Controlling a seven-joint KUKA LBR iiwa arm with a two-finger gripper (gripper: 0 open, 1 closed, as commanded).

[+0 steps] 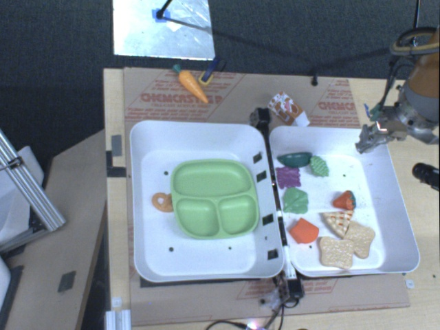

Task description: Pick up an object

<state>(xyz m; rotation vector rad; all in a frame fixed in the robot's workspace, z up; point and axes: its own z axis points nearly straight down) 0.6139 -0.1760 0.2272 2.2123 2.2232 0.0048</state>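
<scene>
Hovering my grey two-finger gripper (368,143) at the right white bin's (399,205) far rim; finger state I cannot tell.
I judge the red plastic strawberry (344,200) light, rigid, slippery: I'd pinch across its widest middle.

divided tray (210,198) sitting in left bin (148,253) | toy foods (323,218) lying in right bin (399,246) | carrot (193,86) lying behind both bins

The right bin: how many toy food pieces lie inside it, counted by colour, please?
Green: 3, a dark green piece, a light green piece, a green leafy piece
Purple: 1, a purple piece
Red or orange: 2, a strawberry, an orange piece
Tan: 3, a pizza slice, two crackers
Total: 9
</scene>
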